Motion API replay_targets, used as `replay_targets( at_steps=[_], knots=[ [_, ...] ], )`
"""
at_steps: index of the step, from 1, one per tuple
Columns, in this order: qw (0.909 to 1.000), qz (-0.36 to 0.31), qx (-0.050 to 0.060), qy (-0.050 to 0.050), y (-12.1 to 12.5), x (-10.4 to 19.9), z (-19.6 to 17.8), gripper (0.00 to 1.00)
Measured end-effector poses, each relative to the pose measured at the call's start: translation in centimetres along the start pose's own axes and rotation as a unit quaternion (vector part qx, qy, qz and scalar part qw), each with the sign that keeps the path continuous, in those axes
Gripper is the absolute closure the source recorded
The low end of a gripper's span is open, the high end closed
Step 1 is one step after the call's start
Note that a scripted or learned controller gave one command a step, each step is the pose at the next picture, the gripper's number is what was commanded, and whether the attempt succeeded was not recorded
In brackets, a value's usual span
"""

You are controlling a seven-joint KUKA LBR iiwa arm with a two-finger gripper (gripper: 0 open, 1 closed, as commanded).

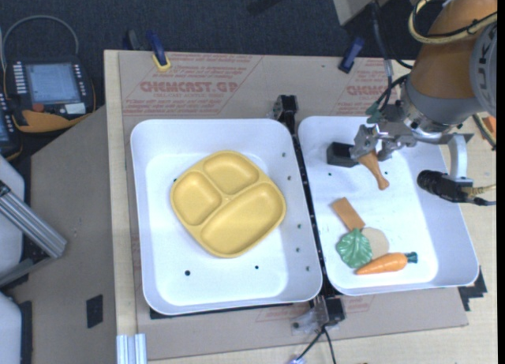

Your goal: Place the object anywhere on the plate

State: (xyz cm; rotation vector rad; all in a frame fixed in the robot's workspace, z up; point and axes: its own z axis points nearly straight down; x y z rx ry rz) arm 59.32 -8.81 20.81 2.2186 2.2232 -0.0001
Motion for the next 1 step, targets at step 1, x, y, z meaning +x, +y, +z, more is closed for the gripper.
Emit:
replay_targets(
  at_steps=[1],
  knots=[
    [1.0000, 0.000, -0.001, 0.000, 0.20, -0.02, -5.00, 1.00]
  ],
)
